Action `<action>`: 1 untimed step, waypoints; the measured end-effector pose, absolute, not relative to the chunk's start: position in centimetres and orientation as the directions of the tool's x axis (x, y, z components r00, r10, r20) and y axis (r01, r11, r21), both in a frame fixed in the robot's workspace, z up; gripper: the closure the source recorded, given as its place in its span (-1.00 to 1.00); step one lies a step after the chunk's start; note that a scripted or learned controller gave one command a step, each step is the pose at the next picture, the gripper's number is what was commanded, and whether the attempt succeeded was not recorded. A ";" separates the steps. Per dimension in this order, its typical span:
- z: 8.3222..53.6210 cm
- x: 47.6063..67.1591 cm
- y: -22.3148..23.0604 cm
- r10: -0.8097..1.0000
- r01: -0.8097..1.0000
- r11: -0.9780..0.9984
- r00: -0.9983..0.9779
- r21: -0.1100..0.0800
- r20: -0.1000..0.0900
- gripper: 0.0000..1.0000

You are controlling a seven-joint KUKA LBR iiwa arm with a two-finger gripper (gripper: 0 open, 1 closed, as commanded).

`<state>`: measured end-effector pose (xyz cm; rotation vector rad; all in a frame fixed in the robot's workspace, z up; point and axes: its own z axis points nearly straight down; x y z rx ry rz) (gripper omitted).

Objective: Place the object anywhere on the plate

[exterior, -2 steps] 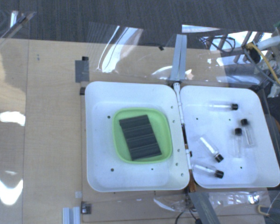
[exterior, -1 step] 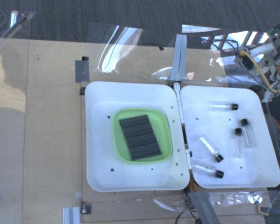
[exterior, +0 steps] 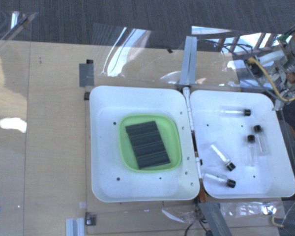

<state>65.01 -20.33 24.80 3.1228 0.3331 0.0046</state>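
At the near edge of the right bin (exterior: 280,181) lies a clear vial with a black cap (exterior: 219,180), and another one (exterior: 222,158) lies just behind it. Three more vials (exterior: 234,112) (exterior: 256,129) (exterior: 250,146) lie closer to the fingers, which belong to the gripper (exterior: 288,75) at the far right corner of this bin. I cannot tell if the fingers are released or clenched. Far to the left of them, in the left bin (exterior: 101,181), the green plate (exterior: 174,146) carries a dark ribbed block (exterior: 146,144).
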 end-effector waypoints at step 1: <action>24.1 64.9 -20.3 0.210 0.210 -0.978 0.978 0.002 0.004 -1.00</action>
